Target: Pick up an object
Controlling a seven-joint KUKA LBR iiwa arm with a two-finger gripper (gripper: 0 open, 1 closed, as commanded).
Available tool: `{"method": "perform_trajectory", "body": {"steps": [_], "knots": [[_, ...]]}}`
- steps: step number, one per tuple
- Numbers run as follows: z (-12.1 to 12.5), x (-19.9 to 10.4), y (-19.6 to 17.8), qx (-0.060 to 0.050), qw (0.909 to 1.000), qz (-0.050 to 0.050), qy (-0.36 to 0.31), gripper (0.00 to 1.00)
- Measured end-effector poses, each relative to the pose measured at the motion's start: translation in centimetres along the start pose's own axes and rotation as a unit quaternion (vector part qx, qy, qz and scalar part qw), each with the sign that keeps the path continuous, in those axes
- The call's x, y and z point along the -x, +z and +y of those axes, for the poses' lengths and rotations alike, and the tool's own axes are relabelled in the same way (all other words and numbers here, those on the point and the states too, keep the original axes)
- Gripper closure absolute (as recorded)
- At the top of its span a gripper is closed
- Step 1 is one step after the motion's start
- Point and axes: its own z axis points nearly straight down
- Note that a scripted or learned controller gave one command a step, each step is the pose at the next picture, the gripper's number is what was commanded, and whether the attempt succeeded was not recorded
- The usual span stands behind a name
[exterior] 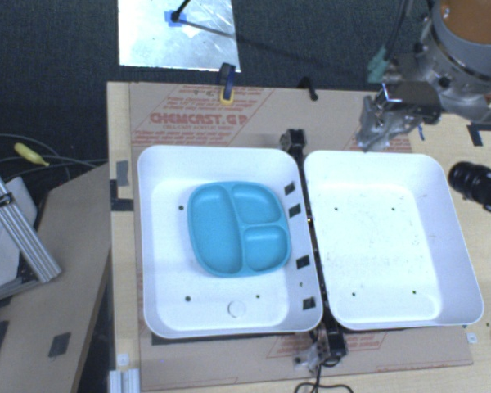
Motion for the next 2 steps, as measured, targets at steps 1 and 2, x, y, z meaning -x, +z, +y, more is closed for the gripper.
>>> {"method": "perform_trajectory", "body": {"steps": [1,2], "knots": [[0.5,7.0,11.5,-0.012,0.9999,-0.003,0.006,1.00],[-0.3,1.2,15.6,-0.009,1.0000,-0.001,-0.002,1.00]]}}
